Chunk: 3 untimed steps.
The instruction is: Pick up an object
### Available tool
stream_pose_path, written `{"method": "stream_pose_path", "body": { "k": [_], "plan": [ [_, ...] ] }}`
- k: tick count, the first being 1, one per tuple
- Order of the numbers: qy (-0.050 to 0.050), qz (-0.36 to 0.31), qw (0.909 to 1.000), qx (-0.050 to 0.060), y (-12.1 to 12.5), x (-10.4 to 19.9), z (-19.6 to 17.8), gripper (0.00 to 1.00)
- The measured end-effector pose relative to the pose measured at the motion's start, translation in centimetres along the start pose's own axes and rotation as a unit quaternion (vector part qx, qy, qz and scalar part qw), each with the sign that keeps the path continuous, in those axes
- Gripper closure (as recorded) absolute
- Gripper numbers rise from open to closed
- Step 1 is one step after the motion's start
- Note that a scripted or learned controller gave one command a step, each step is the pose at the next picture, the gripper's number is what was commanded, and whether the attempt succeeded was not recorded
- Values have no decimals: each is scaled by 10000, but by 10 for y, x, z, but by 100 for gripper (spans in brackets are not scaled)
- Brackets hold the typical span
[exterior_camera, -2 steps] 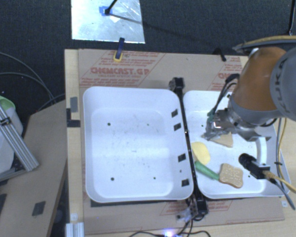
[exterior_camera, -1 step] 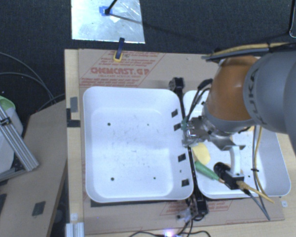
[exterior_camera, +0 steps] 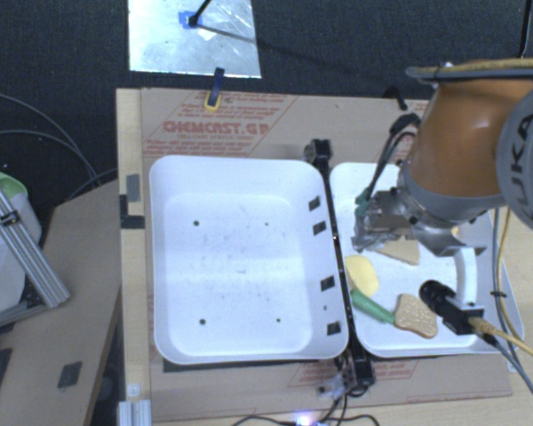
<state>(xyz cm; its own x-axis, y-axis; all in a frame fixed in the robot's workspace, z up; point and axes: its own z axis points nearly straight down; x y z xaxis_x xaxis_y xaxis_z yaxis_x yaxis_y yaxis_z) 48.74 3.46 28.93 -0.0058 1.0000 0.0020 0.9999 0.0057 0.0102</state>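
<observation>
Yellow rounded piece (exterior_camera: pixel 363 274) lies in the right bin (exterior_camera: pixel 396 284), close to its left wall and just below the gripper (exterior_camera: pixel 373 231). Whether that gripper is clenched or released cannot be told. Four things lie in this bin: one yellow piece, one green stick (exterior_camera: pixel 371 307) touching it, a front tan slab (exterior_camera: pixel 417 317) and a rear tan slab (exterior_camera: pixel 401 253) partly under the gripper. The arm (exterior_camera: pixel 471 140) overhangs the bin's far half. The left bin (exterior_camera: pixel 240 264) offers broad white floor.
</observation>
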Motion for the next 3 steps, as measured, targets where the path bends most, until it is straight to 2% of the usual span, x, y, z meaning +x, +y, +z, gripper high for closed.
{"method": "stream_pose_path", "body": {
  "k": [1, 2, 3],
  "plan": [
    [0, -1, 10000, -13, 1, 7, -89, 100],
    [-16, 46, 10000, 56, 0, -42, -30, 100],
    [-1, -13, 10000, 26, 0, 3, -64, 100]
  ]
}}
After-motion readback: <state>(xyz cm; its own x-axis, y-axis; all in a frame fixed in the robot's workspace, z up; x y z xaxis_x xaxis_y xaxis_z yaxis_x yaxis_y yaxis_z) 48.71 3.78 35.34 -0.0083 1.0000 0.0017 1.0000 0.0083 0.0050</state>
